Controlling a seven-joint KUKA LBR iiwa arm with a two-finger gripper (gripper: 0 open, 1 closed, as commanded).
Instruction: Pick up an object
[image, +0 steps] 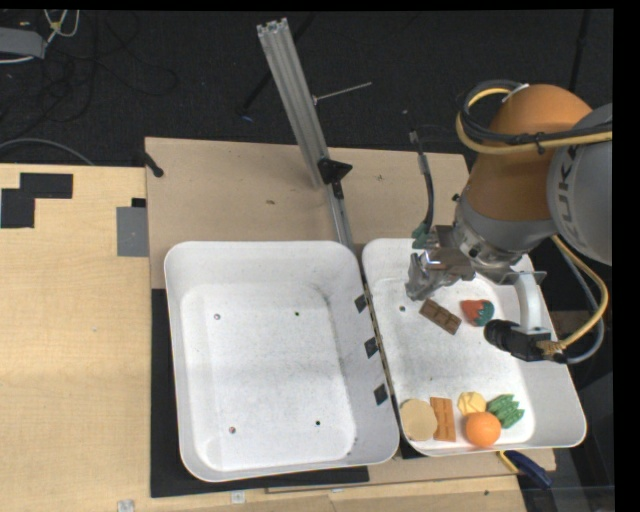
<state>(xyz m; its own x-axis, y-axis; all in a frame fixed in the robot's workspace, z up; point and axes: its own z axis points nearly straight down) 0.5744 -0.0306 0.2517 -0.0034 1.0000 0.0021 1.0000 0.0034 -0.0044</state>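
Nearest the camera, along the front edge of the right bin (560, 425), lie a pale round piece (418, 419), an orange slab (443, 419), a yellow piece (471, 402), an orange ball (483, 429) and a green piece (506, 410), none lifted. Farther back a brown block (439, 316) and a red piece (476, 310) lie just beside my gripper (421, 283), which hangs low over the bin floor. How wide my jaws stand I cannot tell, and I see nothing between them, so I judge the pick not yet done.

The left bin (262, 360) lies open to reach. In the right bin (560, 425), toys (460, 418) crowd the near edge, a brown block (440, 316) sits mid-floor, and open floor lies between them.
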